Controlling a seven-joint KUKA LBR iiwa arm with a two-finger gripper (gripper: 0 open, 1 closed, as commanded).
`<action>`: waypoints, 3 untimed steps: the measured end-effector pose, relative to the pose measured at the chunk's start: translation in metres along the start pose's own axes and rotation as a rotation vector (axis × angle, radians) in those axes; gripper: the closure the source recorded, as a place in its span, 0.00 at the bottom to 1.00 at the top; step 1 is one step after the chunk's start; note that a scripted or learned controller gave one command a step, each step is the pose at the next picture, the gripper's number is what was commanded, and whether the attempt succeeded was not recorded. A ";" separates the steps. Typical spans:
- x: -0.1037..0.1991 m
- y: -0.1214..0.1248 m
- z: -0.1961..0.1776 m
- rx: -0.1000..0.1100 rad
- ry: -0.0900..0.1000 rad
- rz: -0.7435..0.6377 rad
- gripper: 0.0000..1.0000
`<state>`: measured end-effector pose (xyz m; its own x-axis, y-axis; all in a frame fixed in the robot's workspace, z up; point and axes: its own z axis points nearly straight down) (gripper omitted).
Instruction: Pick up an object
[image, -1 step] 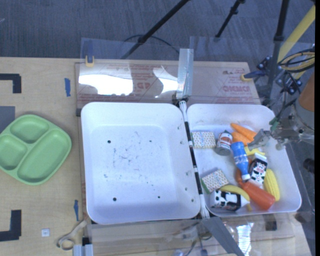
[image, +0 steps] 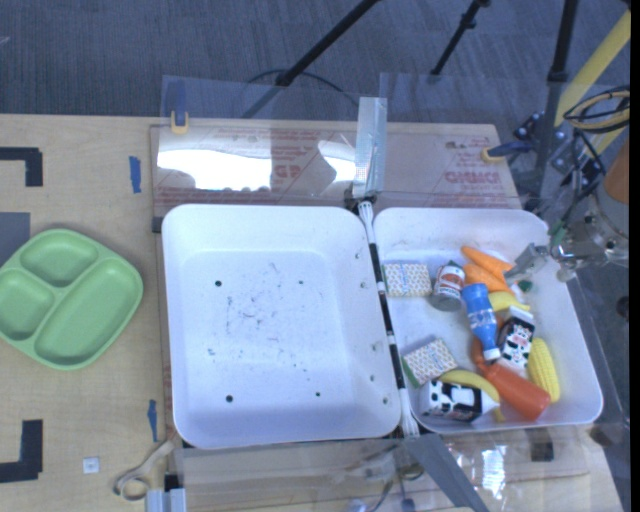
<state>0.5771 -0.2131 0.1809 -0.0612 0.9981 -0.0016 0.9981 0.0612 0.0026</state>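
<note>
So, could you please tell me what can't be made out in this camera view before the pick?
- Gripper: small against the right bin's far corner; whether it is open or shut is unreadable.
- Arm: mostly cut off by the right edge.
- Can label: too small to read.
- Black-and-white toy: partly covered by the banana.
- Orange bottle: its upper end tucked under neighbouring items.

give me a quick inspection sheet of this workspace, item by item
surface: wooden bench bearing two white bins, left bin and right bin
job's things: in the right bin, carrot, blue bottle, can, corn cob, banana, two patterned sponges, cow-print toys
clutter: green divided plate left of the bins
grippers: gripper over the right bin's far right edge, near the carrot; no object seen between its fingers
cables: bundle at upper right
surroundings: clear panels behind bins, tripod legs on grey floor
</note>
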 end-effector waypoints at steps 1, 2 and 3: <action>0.038 0.060 0.077 -0.012 -0.003 -0.052 0.00; 0.039 0.063 0.065 -0.018 -0.006 -0.055 1.00; 0.039 0.062 0.065 -0.018 -0.006 -0.055 0.00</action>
<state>0.6373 -0.1707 0.1157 -0.1163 0.9932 -0.0081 0.9930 0.1164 0.0204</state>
